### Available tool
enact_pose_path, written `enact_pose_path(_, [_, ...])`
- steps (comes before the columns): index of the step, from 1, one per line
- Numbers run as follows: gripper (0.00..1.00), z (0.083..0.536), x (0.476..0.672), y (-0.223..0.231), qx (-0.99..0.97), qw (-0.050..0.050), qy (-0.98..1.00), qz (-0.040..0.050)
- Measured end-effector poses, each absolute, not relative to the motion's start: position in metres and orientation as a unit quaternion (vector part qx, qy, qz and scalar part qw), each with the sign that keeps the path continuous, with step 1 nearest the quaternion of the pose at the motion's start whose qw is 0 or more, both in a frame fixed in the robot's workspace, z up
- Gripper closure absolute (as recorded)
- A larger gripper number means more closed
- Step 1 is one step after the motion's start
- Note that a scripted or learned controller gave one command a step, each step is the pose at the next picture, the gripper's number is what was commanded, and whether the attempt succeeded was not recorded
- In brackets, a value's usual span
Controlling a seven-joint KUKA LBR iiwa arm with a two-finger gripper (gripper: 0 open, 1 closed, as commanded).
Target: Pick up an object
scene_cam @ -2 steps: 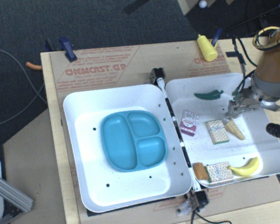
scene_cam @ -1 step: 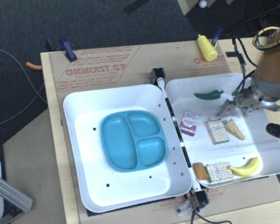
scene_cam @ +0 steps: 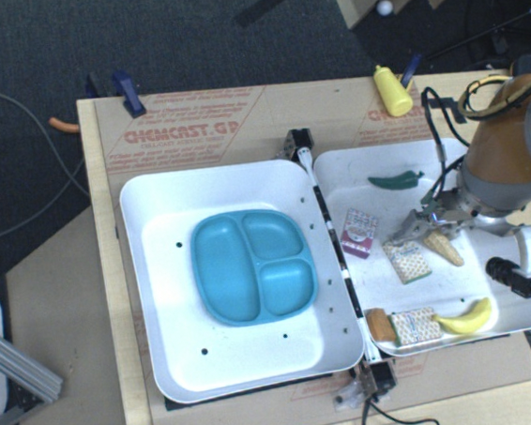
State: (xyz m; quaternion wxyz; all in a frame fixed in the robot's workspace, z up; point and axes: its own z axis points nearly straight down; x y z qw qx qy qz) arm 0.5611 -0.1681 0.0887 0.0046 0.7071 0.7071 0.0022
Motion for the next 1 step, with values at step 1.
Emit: enact_pose_path(1, [1.00, 0.0993, 0.5623, -0.1674, 0.707, 0.006, 0.707, 0.0039])
